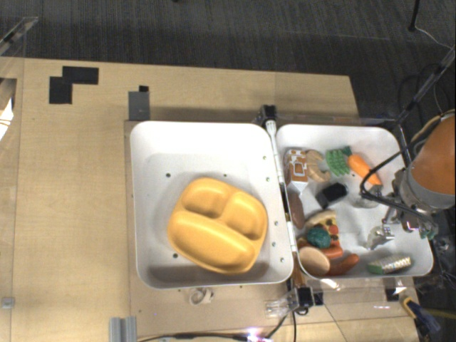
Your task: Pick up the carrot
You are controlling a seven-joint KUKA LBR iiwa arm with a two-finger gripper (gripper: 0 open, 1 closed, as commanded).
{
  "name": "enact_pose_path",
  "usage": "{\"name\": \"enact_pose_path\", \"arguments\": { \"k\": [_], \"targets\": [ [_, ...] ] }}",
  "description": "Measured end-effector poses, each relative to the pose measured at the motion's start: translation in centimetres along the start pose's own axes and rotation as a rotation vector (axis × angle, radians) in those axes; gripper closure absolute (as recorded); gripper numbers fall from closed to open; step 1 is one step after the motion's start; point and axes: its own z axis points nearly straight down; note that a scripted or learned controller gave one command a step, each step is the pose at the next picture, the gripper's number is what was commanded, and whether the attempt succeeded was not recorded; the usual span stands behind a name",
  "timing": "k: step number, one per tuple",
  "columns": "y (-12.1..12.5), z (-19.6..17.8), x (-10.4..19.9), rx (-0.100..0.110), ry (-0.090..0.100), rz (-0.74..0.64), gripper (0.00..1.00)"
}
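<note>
Carrot (359, 166): lay in right bin (370, 135), apart from the jaws, up-left of them. Jaws' state: cannot tell. Bread (217, 224): left bin (153, 191).

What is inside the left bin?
The left bin holds one big yellow bread-shaped toy, lying toward its front. Bare white floor shows around it. Whatever may lie beneath the toy is covered. The carrot sits in the right bin.
</note>
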Motion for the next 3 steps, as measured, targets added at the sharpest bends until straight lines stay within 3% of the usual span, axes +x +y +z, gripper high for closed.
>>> {"name": "enact_pose_path", "arguments": {
  "k": [1, 3],
  "targets": [
    [0.15, -0.02, 2.27, -0.001, 0.000, 0.368, 0.00],
    [0.25, 0.01, 2.36, -0.004, 0.000, -0.175, 0.00]
  ]
}}
